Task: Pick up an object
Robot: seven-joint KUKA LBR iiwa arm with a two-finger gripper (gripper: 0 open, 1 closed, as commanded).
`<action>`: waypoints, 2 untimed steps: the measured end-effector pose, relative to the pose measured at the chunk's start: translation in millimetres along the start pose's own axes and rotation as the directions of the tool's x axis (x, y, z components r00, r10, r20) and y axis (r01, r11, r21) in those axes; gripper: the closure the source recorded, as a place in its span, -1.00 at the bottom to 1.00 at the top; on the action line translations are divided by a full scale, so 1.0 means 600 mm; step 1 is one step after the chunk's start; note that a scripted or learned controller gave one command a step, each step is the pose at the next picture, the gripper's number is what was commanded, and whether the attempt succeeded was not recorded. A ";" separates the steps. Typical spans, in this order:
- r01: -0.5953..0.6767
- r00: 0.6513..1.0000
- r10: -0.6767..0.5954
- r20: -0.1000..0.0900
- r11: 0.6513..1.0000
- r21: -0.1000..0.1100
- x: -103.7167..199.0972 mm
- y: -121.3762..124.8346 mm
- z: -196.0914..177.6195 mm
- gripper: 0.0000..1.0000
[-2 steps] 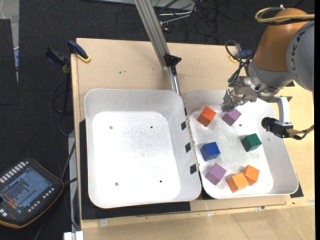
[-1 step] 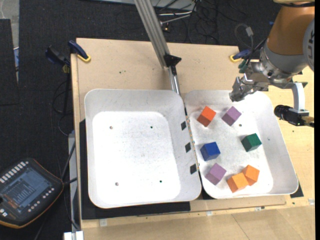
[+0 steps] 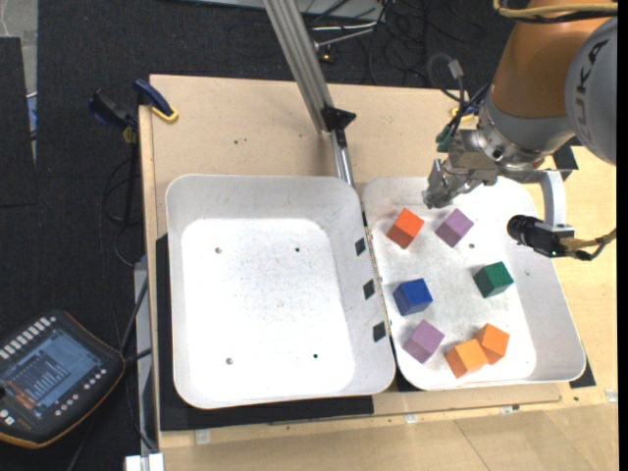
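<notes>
Seven small blocks waiting in right-hand white bin; approach step, two-finger gripper above purple cube, finger state unclear; next, descend squarely.

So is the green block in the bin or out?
In. The green block rests on the right bin's floor, apart from the gripper.

Light wood tabletop on dark carpet floor. Metal pole slants in from top. Cables tangled on floor behind. Blue clamp on tabletop's left corner. Pendant with lit screen lower left. Even light.
</notes>
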State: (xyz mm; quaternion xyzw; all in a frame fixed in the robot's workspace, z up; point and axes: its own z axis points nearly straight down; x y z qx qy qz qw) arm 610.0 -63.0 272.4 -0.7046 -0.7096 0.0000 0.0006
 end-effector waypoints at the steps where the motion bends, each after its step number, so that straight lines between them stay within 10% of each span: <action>1: 0.001 1.000 -0.001 -0.001 1.000 0.002 0.084 -0.036 0.029 1.00; 2: 0.002 1.000 -0.002 -0.002 1.000 0.002 0.179 -0.080 0.037 1.00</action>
